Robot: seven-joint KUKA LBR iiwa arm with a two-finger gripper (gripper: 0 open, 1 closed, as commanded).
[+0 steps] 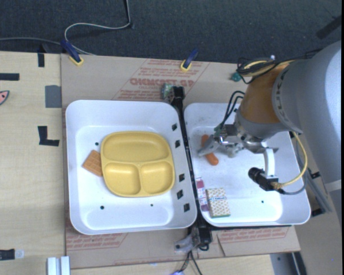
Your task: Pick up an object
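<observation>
Gripper (209, 148): down in right bin (286, 211), open or shut - can't tell.
Orange thing (212, 160): just below the gripper tip, v. close.

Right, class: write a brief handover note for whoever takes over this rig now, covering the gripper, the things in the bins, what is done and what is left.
Gripper: low in the right bin, near its left wall, beside the small orange pieces. Whether it grips anything cannot be told.
Things: orange pieces by the gripper; small patterned box at the right bin's front left. The left bin holds a yellow divided tray with a tan cracker-like piece partly under its left edge.
Done: arm brought down among the orange pieces.
Left: confirm a grasp, then lift an object out.
</observation>
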